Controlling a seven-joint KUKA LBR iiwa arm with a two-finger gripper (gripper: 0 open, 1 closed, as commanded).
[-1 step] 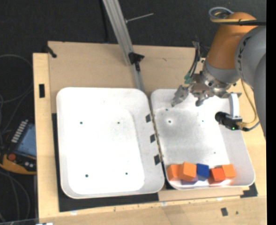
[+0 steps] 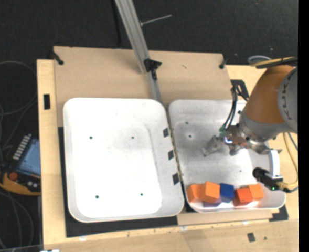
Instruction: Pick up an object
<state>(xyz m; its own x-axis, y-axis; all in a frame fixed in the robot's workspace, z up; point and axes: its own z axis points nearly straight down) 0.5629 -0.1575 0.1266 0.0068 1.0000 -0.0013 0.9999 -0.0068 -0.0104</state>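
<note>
Blocks along the near wall of the right bin, pincer above the bin floor.

Nearest the camera, a blue block sits between orange blocks, all well nearer than the pincer and apart from it. Farther up, the pincer hangs over bare floor; whether it is released or clenched cannot be told. The left bin lies to its left.

Four blocks are lying in a row along the six o'clock edge of the right bin: an orange block, a second orange block tilted against it, a blue block, and an orange block at the row's three o'clock end.
</note>
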